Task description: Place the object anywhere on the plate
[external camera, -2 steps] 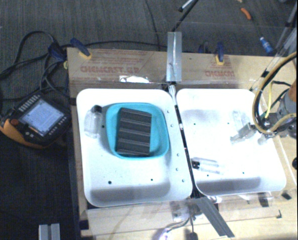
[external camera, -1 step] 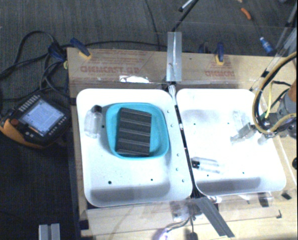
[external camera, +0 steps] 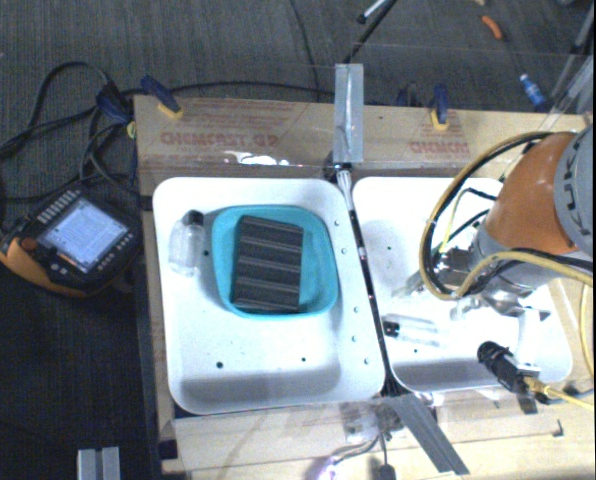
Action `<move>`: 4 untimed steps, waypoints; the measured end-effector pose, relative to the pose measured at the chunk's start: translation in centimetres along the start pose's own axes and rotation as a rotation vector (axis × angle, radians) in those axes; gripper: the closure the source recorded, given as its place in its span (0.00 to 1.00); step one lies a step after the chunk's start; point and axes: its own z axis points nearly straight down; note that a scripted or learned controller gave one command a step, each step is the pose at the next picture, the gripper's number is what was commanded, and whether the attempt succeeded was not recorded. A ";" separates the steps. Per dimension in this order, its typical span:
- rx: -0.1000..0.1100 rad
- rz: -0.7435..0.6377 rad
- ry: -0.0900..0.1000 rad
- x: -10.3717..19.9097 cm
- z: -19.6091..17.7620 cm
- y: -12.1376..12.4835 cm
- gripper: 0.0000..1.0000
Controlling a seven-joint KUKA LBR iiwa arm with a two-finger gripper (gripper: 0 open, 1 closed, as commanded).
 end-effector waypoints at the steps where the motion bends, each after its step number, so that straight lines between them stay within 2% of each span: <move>1: -0.003 -0.350 -0.002 -4.2 -5.2 0.9 0.00; 2: -0.004 -0.479 -0.003 -8.9 -8.5 7.2 0.00; 3: -0.003 -0.388 -0.001 -6.3 -3.3 1.4 0.00; 4: -0.003 -0.387 -0.001 -6.3 -3.3 1.4 0.00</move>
